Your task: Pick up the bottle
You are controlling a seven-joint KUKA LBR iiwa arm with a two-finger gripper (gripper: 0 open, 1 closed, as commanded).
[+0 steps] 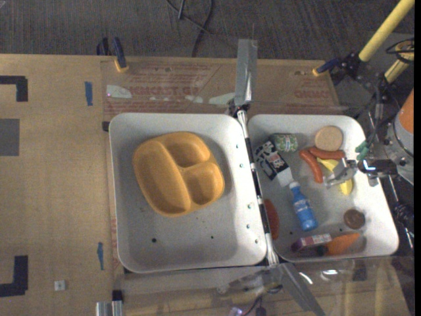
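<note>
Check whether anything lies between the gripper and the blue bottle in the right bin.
Nothing stands directly in the way. The gripper hangs over the sausages and a yellow piece; the bottle lies apart, lower left, with bare bin floor around it.

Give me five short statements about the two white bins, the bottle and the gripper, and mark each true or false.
1. The blue plastic bottle with a white cap lies in the right white bin. True.
2. The yellow three-compartment plate sits in the right bin. False: it sits in the left white bin.
3. The two-finger gripper holds the bottle. False: the gripper is apart from it, over the yellow banana-like toy.
4. The red toy sausages lie in the right bin. True.
5. The bottle stands upright. False: it lies on its side.
</note>
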